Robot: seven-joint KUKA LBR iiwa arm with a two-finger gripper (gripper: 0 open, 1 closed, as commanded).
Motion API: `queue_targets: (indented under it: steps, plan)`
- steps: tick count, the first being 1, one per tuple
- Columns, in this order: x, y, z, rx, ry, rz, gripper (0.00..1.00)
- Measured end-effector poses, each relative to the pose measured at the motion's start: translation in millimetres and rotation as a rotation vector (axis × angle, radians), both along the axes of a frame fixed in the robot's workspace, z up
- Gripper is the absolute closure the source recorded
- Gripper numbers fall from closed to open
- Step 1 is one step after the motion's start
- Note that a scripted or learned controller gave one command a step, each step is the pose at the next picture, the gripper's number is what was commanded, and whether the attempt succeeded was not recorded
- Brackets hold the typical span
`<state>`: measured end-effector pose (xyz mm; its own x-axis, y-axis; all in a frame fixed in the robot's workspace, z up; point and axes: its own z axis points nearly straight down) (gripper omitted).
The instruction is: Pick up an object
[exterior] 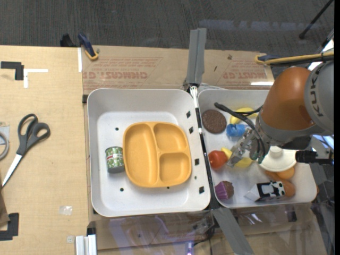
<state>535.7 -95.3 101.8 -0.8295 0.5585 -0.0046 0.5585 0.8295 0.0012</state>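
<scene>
My gripper hangs low in the right bin, its metal fingers down among the toys beside a yellow piece and a red ball-like object. A brown round disc, a blue toy and another yellow item lie at the back of that bin. A purple object, a black-and-white toy and an orange item sit toward the front. The arm's orange band and grey wrist cover much of the bin's right side.
The left bin holds a yellow divided plate and a small green can to its left. Scissors lie on the wooden bench far left. A grey divider bar rises between the bins at the back.
</scene>
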Motion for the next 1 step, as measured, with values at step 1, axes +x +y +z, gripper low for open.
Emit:
queue_targets:
  steps: [1]
  plan:
    - [28.8, 60.2, 126.6, 0.000, 0.002, 0.009, 1.00]
